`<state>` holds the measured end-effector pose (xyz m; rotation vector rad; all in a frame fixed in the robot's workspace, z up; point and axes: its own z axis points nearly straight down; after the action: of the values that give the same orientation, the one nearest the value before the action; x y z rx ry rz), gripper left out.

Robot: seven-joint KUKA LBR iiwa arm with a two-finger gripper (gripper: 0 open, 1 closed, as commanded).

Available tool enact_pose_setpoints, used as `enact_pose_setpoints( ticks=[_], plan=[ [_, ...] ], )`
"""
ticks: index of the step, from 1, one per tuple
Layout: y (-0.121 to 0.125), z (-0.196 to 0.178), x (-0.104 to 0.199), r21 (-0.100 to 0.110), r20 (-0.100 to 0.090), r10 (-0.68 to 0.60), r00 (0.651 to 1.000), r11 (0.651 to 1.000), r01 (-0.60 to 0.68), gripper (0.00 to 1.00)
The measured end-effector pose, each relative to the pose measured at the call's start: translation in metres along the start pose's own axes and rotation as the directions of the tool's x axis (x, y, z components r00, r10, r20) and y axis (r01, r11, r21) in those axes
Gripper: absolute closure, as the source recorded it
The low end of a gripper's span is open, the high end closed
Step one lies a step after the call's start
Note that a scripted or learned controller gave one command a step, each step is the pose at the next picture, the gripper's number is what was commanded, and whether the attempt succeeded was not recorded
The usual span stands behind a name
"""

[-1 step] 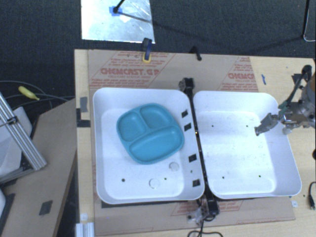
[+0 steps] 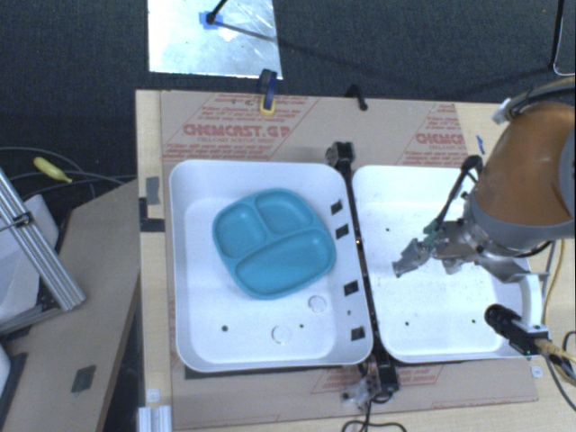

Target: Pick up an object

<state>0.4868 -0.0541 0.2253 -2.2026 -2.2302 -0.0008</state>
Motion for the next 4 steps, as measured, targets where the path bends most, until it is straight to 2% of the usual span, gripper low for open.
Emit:
enact_pose_setpoints(
  ticks=[1,2,3,4],
  plan=[
    [0.066,-0.144,0.101,-0.027,0.0,-0.004,1.0,1.0,0.004,0.0],
    [0.017,-0.176,0.169,-0.01,0.001,0.0,1.0,1.0,0.0,0.0],
    [0.019,-0.185,0.165,-0.012,0.004,0.004,1.0,1.0,-0.004,1.0],
    [0.001,-0.194,0.126,-0.009,0.005,0.014,1.0,1.0,-0.014,1.0]
  ],
)
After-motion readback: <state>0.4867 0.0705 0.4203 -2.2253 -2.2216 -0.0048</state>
